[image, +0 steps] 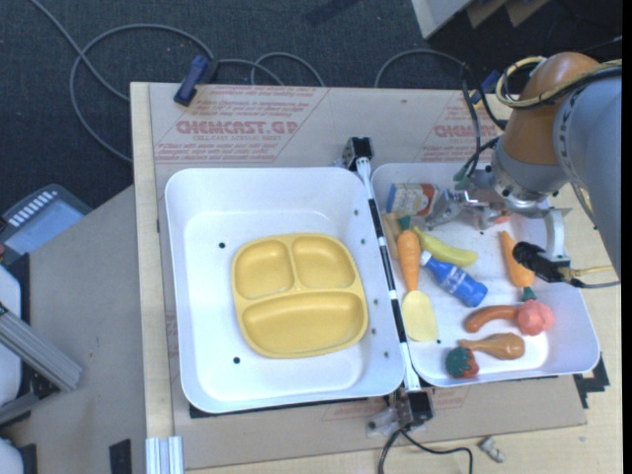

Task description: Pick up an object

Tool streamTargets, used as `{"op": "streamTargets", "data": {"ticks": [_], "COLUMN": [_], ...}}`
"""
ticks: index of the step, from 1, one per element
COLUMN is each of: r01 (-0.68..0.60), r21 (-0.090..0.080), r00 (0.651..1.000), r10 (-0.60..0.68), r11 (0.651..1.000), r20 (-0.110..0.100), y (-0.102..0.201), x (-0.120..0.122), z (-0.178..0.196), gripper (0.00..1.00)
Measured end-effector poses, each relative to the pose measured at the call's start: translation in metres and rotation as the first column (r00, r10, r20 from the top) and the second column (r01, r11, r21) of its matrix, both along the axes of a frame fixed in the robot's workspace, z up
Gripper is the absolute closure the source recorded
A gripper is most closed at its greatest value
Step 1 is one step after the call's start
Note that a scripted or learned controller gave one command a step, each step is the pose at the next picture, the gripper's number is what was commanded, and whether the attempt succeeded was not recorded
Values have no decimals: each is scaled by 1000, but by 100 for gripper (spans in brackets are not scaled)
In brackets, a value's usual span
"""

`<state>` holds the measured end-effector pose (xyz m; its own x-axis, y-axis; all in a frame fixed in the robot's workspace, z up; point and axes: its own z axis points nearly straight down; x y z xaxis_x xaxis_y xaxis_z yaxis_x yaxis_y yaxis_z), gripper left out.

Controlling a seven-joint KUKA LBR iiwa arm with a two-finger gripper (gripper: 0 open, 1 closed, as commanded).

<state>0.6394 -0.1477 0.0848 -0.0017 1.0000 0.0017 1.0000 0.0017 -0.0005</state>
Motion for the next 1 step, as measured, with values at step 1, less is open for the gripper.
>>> {"op": "streamTargets", "data": {"ticks": [1], "r01": [2], "r21": [-1], "r00": [1000], "r10": [-2], "r11": [1000], "r20": [-1], "y": [19], "x": [-68], "z": [-1], "gripper": [0]}}
